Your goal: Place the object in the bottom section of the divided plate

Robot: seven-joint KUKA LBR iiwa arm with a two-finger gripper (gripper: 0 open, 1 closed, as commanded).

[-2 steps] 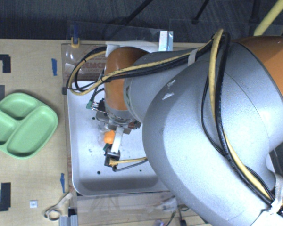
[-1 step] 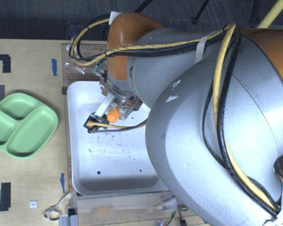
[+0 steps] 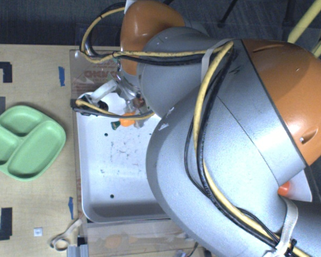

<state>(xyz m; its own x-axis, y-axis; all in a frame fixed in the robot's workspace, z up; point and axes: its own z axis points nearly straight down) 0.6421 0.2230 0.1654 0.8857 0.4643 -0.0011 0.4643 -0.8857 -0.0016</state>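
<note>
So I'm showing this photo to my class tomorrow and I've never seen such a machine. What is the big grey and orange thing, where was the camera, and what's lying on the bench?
The big grey and orange shape is a robot arm, seen very close because the single camera hangs above the bench and looks down at a slant. The arm reaches in from the right and bends down into a shallow white bin. Its gripper, the part that grasps, sits near the bin's upper end, among yellow and black cables. A small orange object lies just below it; whether it is held cannot be judged from here. To the left, on the wooden bench, rests a green divided plate with three sections. The job is to put the object into the plate's bottom section, which has not happened yet.
</note>
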